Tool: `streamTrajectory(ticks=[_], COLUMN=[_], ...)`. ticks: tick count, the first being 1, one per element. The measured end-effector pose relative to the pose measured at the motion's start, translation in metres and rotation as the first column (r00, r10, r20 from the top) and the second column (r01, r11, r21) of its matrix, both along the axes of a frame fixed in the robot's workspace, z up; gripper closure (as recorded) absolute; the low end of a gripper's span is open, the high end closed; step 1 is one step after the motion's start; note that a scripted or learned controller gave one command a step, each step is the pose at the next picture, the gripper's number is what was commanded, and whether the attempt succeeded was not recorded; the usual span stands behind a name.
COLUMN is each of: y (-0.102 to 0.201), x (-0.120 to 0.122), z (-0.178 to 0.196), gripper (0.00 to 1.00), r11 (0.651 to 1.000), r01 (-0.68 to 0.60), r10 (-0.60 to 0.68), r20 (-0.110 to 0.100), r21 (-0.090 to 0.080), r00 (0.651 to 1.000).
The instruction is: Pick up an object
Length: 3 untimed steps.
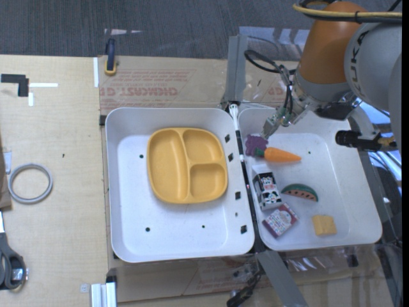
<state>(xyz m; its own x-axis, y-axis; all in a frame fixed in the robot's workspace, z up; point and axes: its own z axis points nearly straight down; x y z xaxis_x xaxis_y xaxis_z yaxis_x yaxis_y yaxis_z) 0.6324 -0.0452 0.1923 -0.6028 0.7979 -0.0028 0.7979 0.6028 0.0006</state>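
From above and at a slant, the bench carries two shallow white bins side by side. The left bin point(128, 229) holds a yellow divided plate point(188, 165) with three compartments, lying flat near the bin's middle. The right bin point(348, 197) holds the loose objects: a purple toy point(255, 146) at its upper left, touching the blunt end of an orange carrot point(282, 156) that lies pointing to the right; below them a small black-and-white carton point(266, 190) close to the wall between the bins; just right of that a watermelon slice point(300, 192) with a green rind; lower down a dark red packet point(279, 220) tilted on the bin floor; and a yellow block point(324, 225) near the lower right corner, apart from the rest. The grey arm with its orange band point(329, 40) reaches in from the right, and the gripper point(276, 121) hangs over the upper left part of the right bin, just above and to the right of the purple toy and near the carrot. Nothing shows between its tips, and whether it is spread or closed cannot be told at this size. On the wooden bench to the left of the bins lies a grey ring point(29, 183), and a pair of scissors point(11, 268) sits at the lower left edge.
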Motion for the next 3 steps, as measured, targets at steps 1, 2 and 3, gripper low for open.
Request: streamTrajectory(ticks=[1,2,3], y=[0.0,0.0,0.023], x=[0.0,0.001,0.013], z=[0.0,0.009,0.077], gripper=[0.0,1.0,1.0], r11=[1.0,1.0,0.999], r01=[0.0,-0.003,-0.04], r10=[0.0,0.003,0.04], r20=[0.0,0.001,0.0], r21=[0.0,-0.002,0.0], r00=[1.0,1.0,0.999])
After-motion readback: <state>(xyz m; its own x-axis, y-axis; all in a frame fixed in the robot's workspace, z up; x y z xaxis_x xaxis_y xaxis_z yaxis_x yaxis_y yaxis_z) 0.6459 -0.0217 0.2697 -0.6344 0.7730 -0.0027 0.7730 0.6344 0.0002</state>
